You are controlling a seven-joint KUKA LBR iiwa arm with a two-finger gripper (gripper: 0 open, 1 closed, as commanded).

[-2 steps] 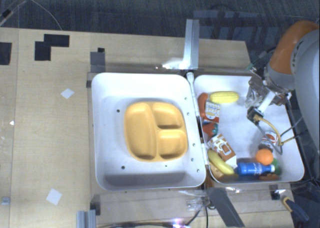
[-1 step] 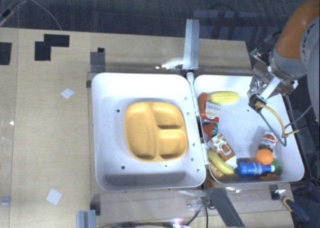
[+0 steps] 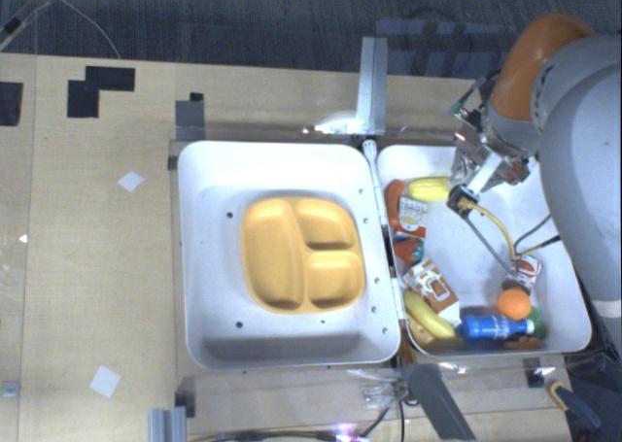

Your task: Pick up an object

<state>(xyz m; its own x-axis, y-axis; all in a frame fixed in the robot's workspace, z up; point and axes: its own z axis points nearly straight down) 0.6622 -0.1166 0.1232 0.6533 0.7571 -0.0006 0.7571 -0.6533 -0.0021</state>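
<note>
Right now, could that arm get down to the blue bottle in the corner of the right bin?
Probably yes. The blue bottle lies uncovered along the right bin's near wall, open from above. An orange ball and a banana crowd it, so a clean grab looks tight.

Bright, even light from overhead. Glare spots sit on the left bin [image 3: 282, 163] near its far rim, with soft shadow along its near wall. The picture is slightly soft throughout, perhaps from low resolution.
</note>
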